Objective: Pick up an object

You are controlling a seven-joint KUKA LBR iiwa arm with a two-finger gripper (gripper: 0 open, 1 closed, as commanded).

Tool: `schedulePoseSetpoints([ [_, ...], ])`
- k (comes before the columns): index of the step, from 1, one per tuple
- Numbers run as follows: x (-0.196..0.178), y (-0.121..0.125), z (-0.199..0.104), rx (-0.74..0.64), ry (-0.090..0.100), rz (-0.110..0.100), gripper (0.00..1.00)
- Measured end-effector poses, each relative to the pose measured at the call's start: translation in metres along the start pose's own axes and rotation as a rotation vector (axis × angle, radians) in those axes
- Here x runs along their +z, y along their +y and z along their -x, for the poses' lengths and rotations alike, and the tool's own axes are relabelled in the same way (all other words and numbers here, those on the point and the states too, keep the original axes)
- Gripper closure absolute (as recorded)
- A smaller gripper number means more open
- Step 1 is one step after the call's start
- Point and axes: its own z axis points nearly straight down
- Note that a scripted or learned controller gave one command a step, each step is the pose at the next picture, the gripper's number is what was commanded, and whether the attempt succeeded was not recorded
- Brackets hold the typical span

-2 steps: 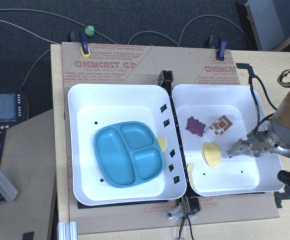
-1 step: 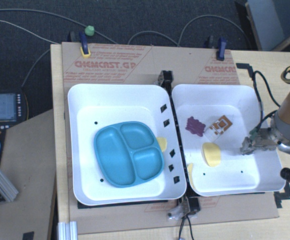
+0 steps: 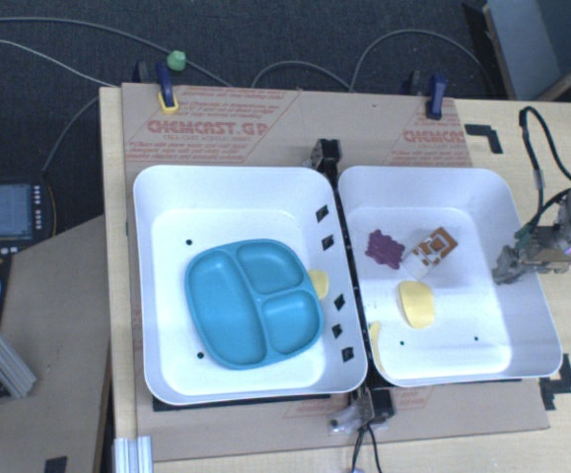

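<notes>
In the right bin [image 3: 482, 348] lie three small things: a purple block [image 3: 385, 248], a brown and white piece [image 3: 434, 246] just right of it, and a pale yellow piece [image 3: 417, 304] nearer the front. My gripper [image 3: 511, 264] reaches in from the right and hangs over the bin's right rim, well to the right of all three and touching none. Nothing shows in its grasp.
The left bin [image 3: 167, 205] holds a blue divided plate [image 3: 253, 302], with a small yellow thing [image 3: 319, 284] at the plate's right edge. Black clips [image 3: 325, 153] join the bins along the divider. Cables [image 3: 541, 156] run across the bench by the arm.
</notes>
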Motion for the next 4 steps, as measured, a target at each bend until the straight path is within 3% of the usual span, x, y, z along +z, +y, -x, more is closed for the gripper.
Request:
schedulePoseSetpoints([
  [2,-0.096,0.007,0.009,-0.001,-0.001,0.000,1.00],
  [4,-0.071,0.037,-0.084,-0.005,0.006,-0.008,1.00],
])
